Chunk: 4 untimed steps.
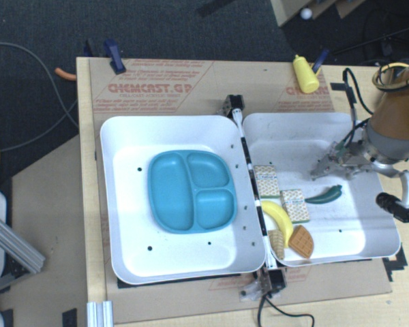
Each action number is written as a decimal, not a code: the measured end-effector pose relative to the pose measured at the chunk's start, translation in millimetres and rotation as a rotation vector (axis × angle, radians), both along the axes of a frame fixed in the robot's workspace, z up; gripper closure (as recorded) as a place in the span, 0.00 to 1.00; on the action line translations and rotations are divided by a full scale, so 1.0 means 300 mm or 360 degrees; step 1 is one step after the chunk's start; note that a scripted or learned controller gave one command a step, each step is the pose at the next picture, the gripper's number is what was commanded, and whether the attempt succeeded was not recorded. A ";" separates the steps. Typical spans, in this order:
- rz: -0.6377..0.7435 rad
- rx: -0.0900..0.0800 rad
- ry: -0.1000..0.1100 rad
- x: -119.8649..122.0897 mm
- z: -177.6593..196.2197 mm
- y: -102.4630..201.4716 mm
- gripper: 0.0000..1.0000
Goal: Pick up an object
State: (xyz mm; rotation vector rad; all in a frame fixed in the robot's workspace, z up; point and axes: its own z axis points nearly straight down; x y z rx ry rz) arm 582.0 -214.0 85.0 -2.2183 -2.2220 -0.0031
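My gripper (335,167) hangs over the back of the right bin (368,240), with its dark fingers spread open and nothing between them. Just in front of it lies a green pepper (324,195), a little apart from the fingertips. Along the bin's left side are a yellow banana (277,216), two pale patterned squares (266,180) (295,205), a brown waffle-like piece (302,241) and a tan cone-shaped piece (278,243).
The left bin (123,251) holds a blue divided plate (191,189). A ridge with black clamps (234,105) divides the two bins. A yellow clamp (305,75) and a blue clamp (113,55) sit at the bench's back edge. The arm's grey and orange wrist (393,125) stands at the right.
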 end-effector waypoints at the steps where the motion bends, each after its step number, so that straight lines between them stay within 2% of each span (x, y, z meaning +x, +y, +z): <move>1: 0.0002 0.0007 0.0003 -0.129 -0.001 -0.013 0.00; 2: -0.0001 0.0000 -0.0001 -0.128 0.032 -0.018 1.00; 3: 0.0000 -0.0003 -0.0004 0.115 0.122 0.175 1.00; 4: -0.0001 -0.0005 -0.0001 0.113 0.121 0.172 0.00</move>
